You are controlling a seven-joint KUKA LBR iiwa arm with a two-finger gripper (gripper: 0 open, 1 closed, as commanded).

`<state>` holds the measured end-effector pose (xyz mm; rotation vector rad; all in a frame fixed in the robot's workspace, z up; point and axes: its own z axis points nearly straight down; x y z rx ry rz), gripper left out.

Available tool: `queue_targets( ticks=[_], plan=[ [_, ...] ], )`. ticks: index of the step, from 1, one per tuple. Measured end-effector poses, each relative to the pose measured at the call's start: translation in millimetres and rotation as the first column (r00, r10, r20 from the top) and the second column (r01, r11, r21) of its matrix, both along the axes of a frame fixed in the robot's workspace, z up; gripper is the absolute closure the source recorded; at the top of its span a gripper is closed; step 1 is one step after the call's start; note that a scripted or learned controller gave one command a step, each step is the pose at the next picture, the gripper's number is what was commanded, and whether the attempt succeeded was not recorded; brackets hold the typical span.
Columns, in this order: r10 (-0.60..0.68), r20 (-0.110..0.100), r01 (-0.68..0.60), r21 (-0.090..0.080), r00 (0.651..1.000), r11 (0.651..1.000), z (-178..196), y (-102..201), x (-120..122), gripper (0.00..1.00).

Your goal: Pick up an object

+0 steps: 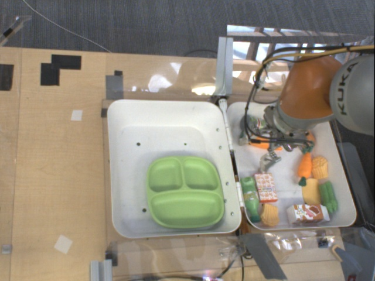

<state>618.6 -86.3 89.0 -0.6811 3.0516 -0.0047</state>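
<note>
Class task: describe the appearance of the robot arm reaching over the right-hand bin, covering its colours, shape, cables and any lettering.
The rounded grey robot arm carries a broad orange band above the wrist. Part of the white KUKA lettering shows on the grey shell. Black cables loop from the arm towards the small metal gripper.

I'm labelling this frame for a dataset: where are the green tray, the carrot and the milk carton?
green tray (185, 192): camera view, on the ridge between its compartments.
carrot (304, 164): camera view, on its orange body.
milk carton (307, 214): camera view, on its upward side.
</note>
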Motion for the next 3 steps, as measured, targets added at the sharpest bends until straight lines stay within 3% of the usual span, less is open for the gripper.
queue_targets(
  ticks=[1, 2, 3],
  plan=[
    [0.052, 0.000, -0.052, -0.003, 0.999, 0.999, 2, -28, -92, 0.00],
    [-0.003, 0.002, 0.003, -0.001, 1.000, 1.000, 69, -10, -35, 0.00],
    [-0.281, -0.001, 0.281, 0.003, 0.960, 0.960, 17, -1, 27, 0.00]
  ],
)
